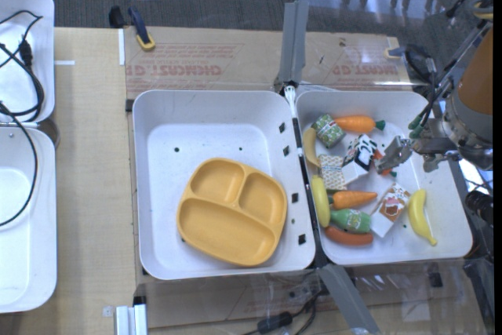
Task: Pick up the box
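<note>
Evidently at the approach step, with nothing lifted yet. Reaching in from the right, with the claw (394, 155) low inside the right bin (459, 247), just right of the black-and-white box (361, 151). Cannot tell whether released or clenched: too small and too cluttered at this slant. No sign of anything grasped.

Lying in the far half of that bin, among toy food: just near of a carrot (354, 123), right of a green can (330, 131), far of a waffle-patterned packet (331, 170). Seems tipped on its side rather than upright. Long axis judged to run on a slant, from far left to near right, with the near-right end pointing toward the claw; hard to fix more closely.

Next move likely calls for shifting left to centre over the box, turning the wrist to close across the short side, then dropping straight down and clear of the crowding packet and can. Also worth watching: a smaller orange-and-white carton (394, 203) just near of the claw, beside a banana (422, 217), easily taken by mistake.
</note>
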Motion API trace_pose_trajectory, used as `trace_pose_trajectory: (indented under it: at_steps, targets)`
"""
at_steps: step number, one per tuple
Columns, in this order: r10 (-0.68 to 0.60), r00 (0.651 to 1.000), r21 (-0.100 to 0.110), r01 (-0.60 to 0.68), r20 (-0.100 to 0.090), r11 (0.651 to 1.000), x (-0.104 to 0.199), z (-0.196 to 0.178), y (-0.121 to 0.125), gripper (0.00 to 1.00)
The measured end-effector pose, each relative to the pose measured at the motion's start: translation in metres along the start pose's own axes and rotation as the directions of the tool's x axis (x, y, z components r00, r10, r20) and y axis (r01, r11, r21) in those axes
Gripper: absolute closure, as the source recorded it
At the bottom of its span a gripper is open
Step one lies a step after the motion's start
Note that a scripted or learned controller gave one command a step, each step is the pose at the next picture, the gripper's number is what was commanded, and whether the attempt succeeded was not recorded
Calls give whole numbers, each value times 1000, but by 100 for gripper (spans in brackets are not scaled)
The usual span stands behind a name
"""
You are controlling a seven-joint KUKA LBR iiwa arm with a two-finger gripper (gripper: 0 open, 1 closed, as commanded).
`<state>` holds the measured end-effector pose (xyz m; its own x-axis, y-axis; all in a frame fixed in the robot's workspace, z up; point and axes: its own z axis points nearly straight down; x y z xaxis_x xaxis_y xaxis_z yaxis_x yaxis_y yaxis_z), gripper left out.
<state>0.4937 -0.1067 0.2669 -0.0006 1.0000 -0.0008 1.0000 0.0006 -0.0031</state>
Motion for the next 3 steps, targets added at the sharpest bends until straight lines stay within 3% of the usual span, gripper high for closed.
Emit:
trace_pose_trajectory:
  at_steps: [1,2,3]
  targets:
    - [40,999,0,-40,-1,999,-91,106,22,0]
    - [-30,1000,-2,30,-1,1000,-69,176,3,0]
    - [10,1000,-1,-10,-14,1000,-105,176,76,0]
